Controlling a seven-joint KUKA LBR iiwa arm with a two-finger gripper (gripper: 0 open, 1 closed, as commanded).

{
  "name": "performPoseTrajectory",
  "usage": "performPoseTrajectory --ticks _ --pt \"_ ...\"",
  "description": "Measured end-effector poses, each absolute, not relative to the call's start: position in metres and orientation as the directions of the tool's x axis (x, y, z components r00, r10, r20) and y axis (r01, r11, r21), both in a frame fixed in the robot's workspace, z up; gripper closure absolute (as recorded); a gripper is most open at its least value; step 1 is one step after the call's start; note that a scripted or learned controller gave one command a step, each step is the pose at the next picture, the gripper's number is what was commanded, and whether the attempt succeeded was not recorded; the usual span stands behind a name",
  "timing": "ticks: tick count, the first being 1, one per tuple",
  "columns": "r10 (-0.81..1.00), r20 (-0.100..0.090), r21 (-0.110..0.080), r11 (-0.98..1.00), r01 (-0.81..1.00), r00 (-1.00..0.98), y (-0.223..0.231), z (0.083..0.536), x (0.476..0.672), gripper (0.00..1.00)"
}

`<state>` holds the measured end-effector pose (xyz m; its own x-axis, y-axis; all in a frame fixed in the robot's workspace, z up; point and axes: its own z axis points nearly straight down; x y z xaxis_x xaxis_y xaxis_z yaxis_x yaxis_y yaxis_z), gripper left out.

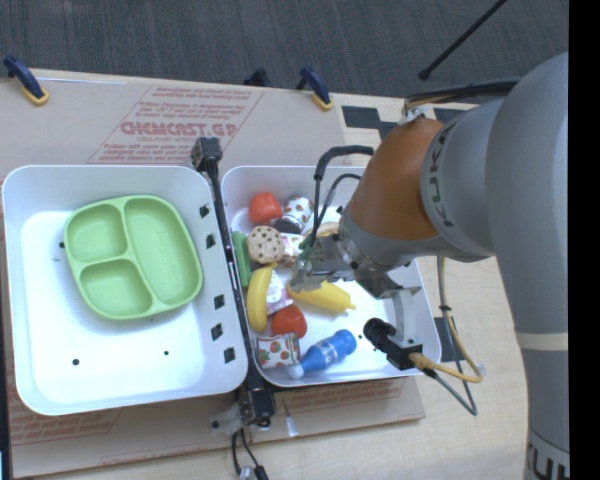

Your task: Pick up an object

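The right bin (420, 318) holds a heap of toy food. My gripper (312, 264) is down among it, just above a yellow banana-like piece (326, 297). A chocolate-chip cookie (265, 245) lies just left of the gripper, with a red tomato (265, 208) behind it. Another banana (259, 296) lies along the bin's left wall. A red piece (289, 320), a small printed carton (278, 351) and a blue bottle (329, 350) sit toward the front. The arm's wrist hides the back right of the bin.
The left bin (40, 358) holds a green divided plate (132, 256). A green stick-like piece (242, 252) lies by the divider between the bins. A small white and red item (297, 210) sits behind the gripper. Blue clamps (315, 86) hold the board at the back.
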<state>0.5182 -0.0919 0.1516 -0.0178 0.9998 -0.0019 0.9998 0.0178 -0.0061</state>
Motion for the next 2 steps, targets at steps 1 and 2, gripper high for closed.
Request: performPoseTrajectory --ticks 1,2 --pt "1.0 -0.003 -0.006 0.023 1.0 -0.023 -0.092 0.162 0.519 1.0" --pt "1.0 -0.001 0.0 0.003 1.0 -0.003 -0.152 0.237 0.55 1.0"
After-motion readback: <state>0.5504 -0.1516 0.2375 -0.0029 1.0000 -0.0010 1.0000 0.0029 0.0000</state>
